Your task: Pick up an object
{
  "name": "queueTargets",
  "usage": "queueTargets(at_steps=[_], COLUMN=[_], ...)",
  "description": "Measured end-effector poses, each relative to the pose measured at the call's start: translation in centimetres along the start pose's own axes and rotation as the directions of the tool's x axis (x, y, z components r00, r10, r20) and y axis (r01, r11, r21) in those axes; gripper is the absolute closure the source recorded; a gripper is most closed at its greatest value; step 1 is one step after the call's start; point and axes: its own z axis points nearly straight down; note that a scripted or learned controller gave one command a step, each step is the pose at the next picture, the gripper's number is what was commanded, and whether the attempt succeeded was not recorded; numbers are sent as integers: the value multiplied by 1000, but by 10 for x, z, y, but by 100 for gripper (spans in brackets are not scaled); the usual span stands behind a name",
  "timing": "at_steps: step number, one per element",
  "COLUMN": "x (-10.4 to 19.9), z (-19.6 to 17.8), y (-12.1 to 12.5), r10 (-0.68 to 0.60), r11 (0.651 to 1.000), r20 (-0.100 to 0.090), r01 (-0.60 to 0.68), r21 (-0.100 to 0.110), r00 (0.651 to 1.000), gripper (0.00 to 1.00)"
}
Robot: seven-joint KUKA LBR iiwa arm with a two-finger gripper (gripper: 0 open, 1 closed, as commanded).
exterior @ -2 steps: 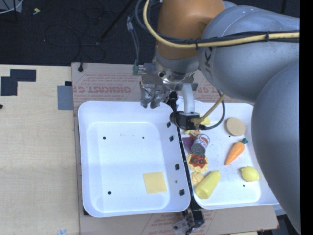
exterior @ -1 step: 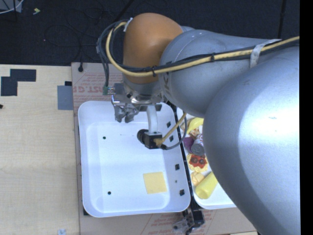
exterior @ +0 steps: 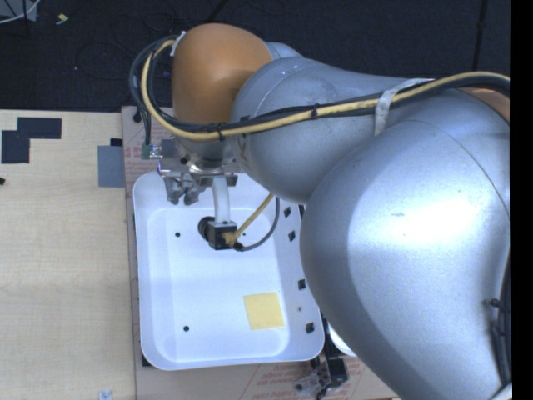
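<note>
Here the gripper [exterior: 184, 192] hangs over the white bin's [exterior: 166, 307] far end, well apart from the flat yellow square [exterior: 264, 311], probably its intended target. Whether it is open cannot be told.

A pale wood-grain bench top [exterior: 58, 257] takes up the left side. Near its far edge are flat dark patches: a stepped black shape [exterior: 17, 147] and, just to its right, a grey rectangle [exterior: 109, 165]. Beyond the bench a black surface [exterior: 92, 52] runs across the top, with thin pale cables [exterior: 28, 9] and a small yellow scrap [exterior: 62, 19] near them. A strip of brown cardboard [exterior: 266, 379] shows at the bottom edge.
</note>
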Motion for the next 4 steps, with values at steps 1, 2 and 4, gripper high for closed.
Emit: queueTargets(at_steps=[1,2,4], x=[-2,-2,-2], z=[-263,-113,-91], y=[0,-4,-1], r10=[0,2,2], r11=[1000,1000,1000], r20=[-5,6,-5], r01=[-1,-2,-2], r21=[-19,14,-16], r00=[1000,1000,1000], gripper=[100,100,100])
